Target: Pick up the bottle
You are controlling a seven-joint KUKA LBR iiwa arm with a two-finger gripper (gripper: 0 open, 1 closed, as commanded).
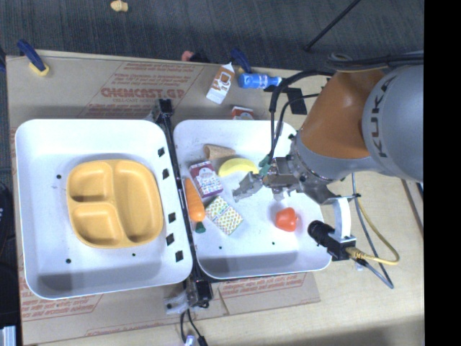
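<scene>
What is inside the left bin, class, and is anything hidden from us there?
The left bin holds a yellow divided tray, lying flat with three compartments and nothing in them. Whatever lies beneath the tray is covered, so that part of the bin's floor cannot be checked.

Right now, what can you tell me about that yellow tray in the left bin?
The yellow tray looks like smooth moulded plastic with rounded corners. It is split into three hollows: two smaller ones on its left, one long one on its right. It lies flat, slightly turned, near the middle of the left bin, touching only the bin floor.
</scene>
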